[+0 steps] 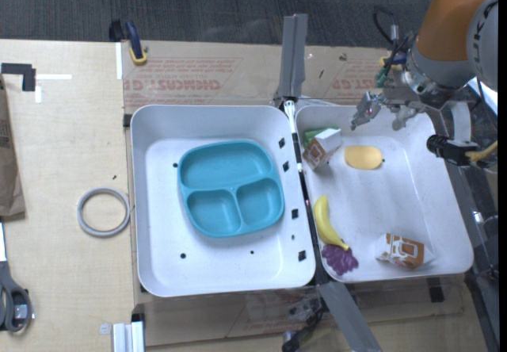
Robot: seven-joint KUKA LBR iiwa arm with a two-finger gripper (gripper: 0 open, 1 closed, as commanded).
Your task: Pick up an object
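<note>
The right bin [444, 208] holds several objects. A yellow lemon-shaped piece [364, 157] lies near its back. To the left of that piece, a small green, white and brown carton [319, 146] rests against the bin wall. A banana [326, 221] and purple grapes [341, 261] lie along the front left. An orange and white box [402, 250] sits at the front right. My gripper [382, 114] hangs over the bin's back edge, above and slightly right of the yellow piece. It is open, with nothing between its fingers [365, 111].
The left bin [150, 184] holds a blue divided tray [231, 188]. A grey upright bar [293, 57] stands behind the gap between the bins. On the bench to the left lie a tape ring [104, 211] and scissors [12, 303].
</note>
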